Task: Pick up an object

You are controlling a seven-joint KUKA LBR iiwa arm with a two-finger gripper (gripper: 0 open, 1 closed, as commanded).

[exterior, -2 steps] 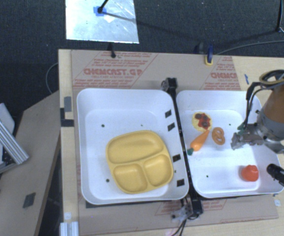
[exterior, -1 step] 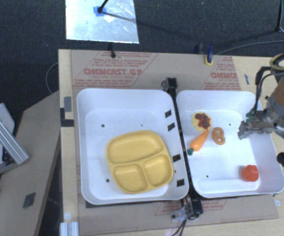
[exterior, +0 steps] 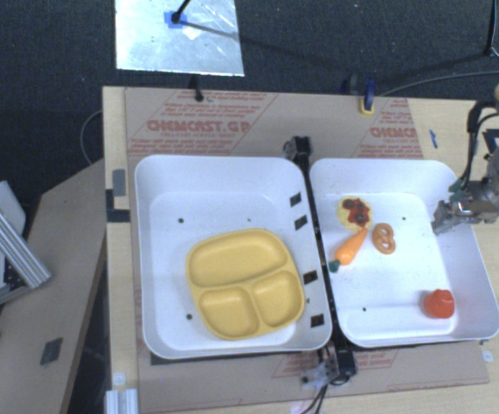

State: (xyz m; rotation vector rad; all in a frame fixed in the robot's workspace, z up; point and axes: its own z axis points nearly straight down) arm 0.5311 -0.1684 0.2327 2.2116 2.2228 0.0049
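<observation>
**Claw parked at the right bin's rim, pickings spread out below**

Your claw (exterior: 446, 216) sits at the far right edge of the right bin (exterior: 465, 257), over the rim and above the bin floor, with nothing between its parts that you can make out; whether it is open or closed, you cannot tell from this slant. It looks staged there so the arm can drop in from the right without sweeping across the toys

Your candidates all lie in the right bin. The carrot (exterior: 350, 248) lies tilted near the bin's left wall, just beside the pretzel (exterior: 383, 238), and the small pizza piece (exterior: 354, 211) lies just beyond them on the far side. These three crowd together, so a grab there risks nudging a neighbour. The red tomato-like toy (exterior: 438, 304) sits alone in the near right corner, well apart from the rest and closest to your claw, which probably makes it the easier target

The yellow divided tray (exterior: 245, 281) in the left bin (exterior: 159, 231) lies flat on that bin's floor, out of your way
</observation>
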